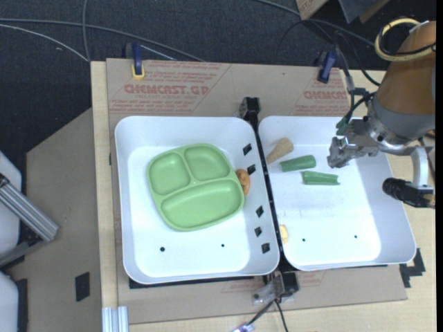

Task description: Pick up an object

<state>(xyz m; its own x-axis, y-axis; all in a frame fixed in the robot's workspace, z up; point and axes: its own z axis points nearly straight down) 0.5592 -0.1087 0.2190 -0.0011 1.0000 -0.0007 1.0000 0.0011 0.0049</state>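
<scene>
1. Over the right bin (387, 251), near its upper right part, we see the gripper (337, 155) hanging at the end of the grey arm (401, 109); whether it is open or closed we cannot tell, and we see nothing held in it.
2. Just to the gripper's left lie two green pieces: one green pod (297, 162) tilted slightly, and a second green pod (320, 178) lower and nearer the gripper, lying almost level. We see both resting on the bin floor, apart from the gripper.
3. Further left, near the bin's top left corner, we find a tan wooden piece (279, 149) lying at a slant, just beside the upper green pod.
4. By the divide between the bins, low down, a small yellow object (283, 234) sits against the right bin's left rim.
5. Across the divide, the left bin (138, 254) holds a green divided plate (196, 185) with three compartments, and a small orange object (243, 180) touches the plate's right edge.
6. Both bins rest on a brown board (173, 81) printed with red lettering, clamped at the top by blue clips (138, 59).
7. Around the board we see dark carpet (55, 81) crossed by thin cables.
</scene>
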